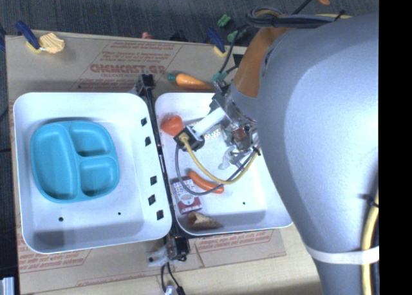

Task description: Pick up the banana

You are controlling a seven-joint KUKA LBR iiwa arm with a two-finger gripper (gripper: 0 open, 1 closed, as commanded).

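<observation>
Hovering my pincer point(233, 156) over the right bin point(257, 213); I cannot tell its state. No banana is plainly visible among the items there, so the pick looks undone

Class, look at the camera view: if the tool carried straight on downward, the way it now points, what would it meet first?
Probably the bare white floor of the right bin under the tool. The orange carrot-like piece lies just to its left, seemingly off the line. Depth is hard to judge from this slanted view.
</observation>
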